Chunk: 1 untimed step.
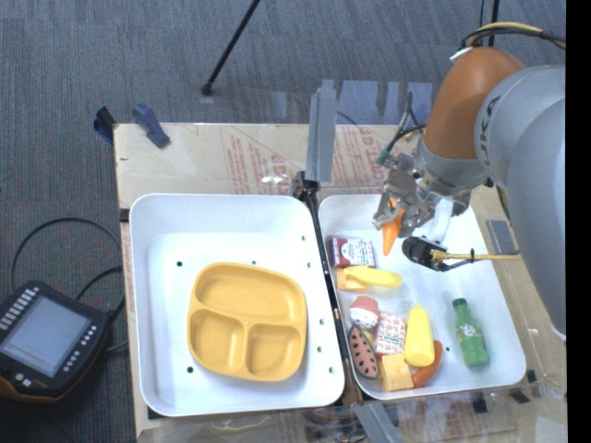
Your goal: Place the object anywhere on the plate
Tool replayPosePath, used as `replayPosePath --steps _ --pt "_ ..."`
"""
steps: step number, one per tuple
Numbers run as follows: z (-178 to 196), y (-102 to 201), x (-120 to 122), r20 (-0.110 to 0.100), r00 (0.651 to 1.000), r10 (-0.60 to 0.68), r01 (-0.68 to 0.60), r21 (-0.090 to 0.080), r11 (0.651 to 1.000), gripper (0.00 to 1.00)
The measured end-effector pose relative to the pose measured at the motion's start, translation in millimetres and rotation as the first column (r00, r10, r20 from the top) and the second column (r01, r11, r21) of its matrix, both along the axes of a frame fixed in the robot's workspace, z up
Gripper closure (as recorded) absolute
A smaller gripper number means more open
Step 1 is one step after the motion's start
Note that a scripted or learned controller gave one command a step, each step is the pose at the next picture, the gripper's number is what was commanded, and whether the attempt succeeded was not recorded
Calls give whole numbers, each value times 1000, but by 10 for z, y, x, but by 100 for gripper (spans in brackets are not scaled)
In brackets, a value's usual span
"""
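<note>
Grey carpet is surrounding a bench [185, 160] topped with cardboard, and two shallow white bins are sitting on it side by side. Lying on the floor of the left bin [152, 238] is the yellow plate [247, 320], a three-compartment tray with nothing in it, so it is probably waiting as the drop point. Toys are crowding the right bin [489, 284]: a small red carton [352, 249], a yellow banana-like piece [374, 276], a watermelon slice [363, 353], a cheese wedge [397, 374], a corn cob [419, 336] and a green bottle [469, 332]. That bin seems to be serving as the supply side.

Reaching in from the right, the arm is hanging its tool [404, 212] above the far part of the right bin, and the tool is gripping a toy carrot [391, 235] between its fingers. The carrot is pointing downward, apparently clear of the bin floor, which suggests it is being carried rather than resting. It is small, orange and tapered, narrowing toward its lower end, with its upper part hidden inside the tool. Reaching the plate would mean crossing the divider between the bins.
</note>
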<state>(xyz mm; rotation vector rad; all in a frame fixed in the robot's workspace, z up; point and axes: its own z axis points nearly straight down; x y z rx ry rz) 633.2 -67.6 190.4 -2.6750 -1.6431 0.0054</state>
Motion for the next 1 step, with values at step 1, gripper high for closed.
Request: replayPosePath --steps 1 --pt "-49 645 -130 -3 998 60 -60 2 998 100"
